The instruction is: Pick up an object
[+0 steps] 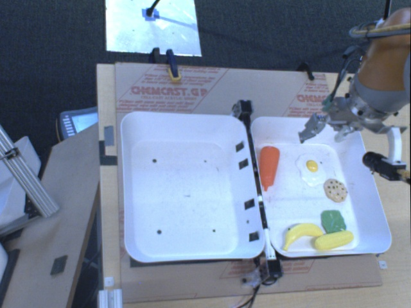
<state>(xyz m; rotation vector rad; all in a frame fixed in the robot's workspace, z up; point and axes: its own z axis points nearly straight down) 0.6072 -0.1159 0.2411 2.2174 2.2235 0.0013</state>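
just tool (pixel 313 128) above right bin (pixel 379 226), nothing held

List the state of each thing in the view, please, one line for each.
gripper: above right bin's far end, holding nothing
carrot: lying flat
fried egg: lying flat
cookie: lying flat
banana: lying, touching yellow piece
green piece: lying flat
yellow piece: lying flat

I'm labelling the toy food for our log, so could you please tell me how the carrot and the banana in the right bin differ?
The carrot is orange; the banana is yellow. The carrot is straight and tapers to a point, while the banana is curved. The carrot lies by the divider in the middle of the right bin; the banana lies at the near edge, beside a yellow piece. Both lie flat, untouched by the gripper.
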